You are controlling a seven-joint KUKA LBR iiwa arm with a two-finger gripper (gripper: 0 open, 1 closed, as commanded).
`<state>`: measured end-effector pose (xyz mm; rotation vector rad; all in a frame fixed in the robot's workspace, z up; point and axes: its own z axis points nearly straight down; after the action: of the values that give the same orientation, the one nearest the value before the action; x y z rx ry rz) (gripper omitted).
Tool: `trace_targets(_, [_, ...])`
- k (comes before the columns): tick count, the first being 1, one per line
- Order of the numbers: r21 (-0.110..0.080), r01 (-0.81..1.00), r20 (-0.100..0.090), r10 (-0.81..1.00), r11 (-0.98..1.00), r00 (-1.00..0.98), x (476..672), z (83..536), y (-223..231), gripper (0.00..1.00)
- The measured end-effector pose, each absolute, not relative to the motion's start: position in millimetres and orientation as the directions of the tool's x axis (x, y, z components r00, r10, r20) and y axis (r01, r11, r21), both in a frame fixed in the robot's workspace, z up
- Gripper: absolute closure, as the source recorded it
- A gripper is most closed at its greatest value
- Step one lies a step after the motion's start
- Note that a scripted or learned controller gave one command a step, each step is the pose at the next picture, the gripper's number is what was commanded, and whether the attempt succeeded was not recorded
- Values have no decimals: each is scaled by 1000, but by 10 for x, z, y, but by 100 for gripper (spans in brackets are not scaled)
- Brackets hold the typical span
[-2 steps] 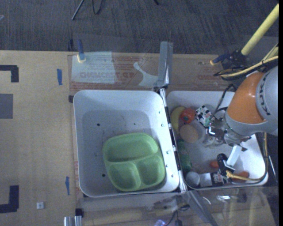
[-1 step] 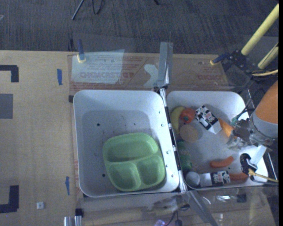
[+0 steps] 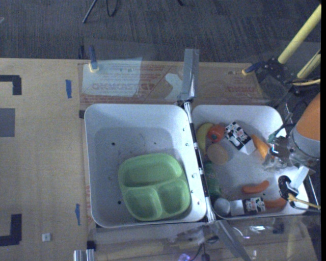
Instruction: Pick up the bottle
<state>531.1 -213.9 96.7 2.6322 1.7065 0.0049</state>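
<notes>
While the grey two-finger gripper (image 3: 277, 157) hangs over the right white bin (image 3: 265, 113), whether open or closed I cannot tell, the small pale bottle with a cow-print label (image 3: 243, 206) lies lengthwise along the bin's near wall, toward the viewer and leftward.

bottle (image 3: 243, 205) flat along bin's near wall

A robotics lab: taped plywood bench (image 3: 41, 153), two white bins (image 3: 97, 153), tripod legs (image 3: 102, 7).
</notes>
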Motion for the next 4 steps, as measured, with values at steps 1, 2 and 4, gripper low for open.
trace_targets(1, [6,912,0,912,-411,411,5311,1063,-2145,100])
trace_targets(2, [5,807,4,807,-590,590,4928,872,-2144,100])
trace_targets(4, [3,806,4,806,-591,591,4929,1056,-2144,100])
